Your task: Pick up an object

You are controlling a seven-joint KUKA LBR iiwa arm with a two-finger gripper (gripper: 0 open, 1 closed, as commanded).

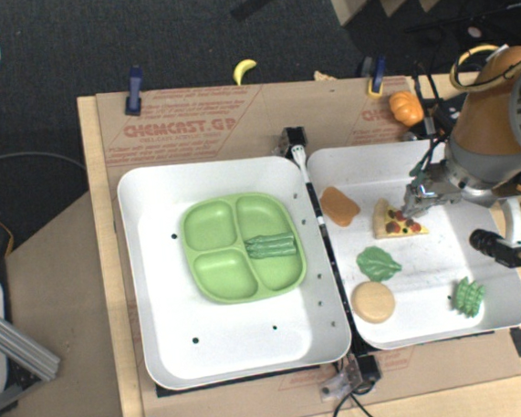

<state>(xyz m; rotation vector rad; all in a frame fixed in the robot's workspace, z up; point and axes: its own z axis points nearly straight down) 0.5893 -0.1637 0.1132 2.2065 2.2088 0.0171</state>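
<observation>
camera view from above: gripper [415,200] hangs low in the right bin [491,318], just beside the pizza slice [396,221]; whether it is open or closed, i cannot tell. nearby lie a brown bun [339,205], green leaf [377,262], tan round cookie [374,301]. a green divided plate [212,253] sits in the left bin [160,304].

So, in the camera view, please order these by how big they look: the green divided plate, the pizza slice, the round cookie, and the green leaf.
Largest to smallest as they appear:
1. Green divided plate, clearly the biggest.
2. Round cookie and green leaf: they look about alike, so I do not rank them.
3. Pizza slice, partly covered by the end effector, so its full size is unsure.
</observation>
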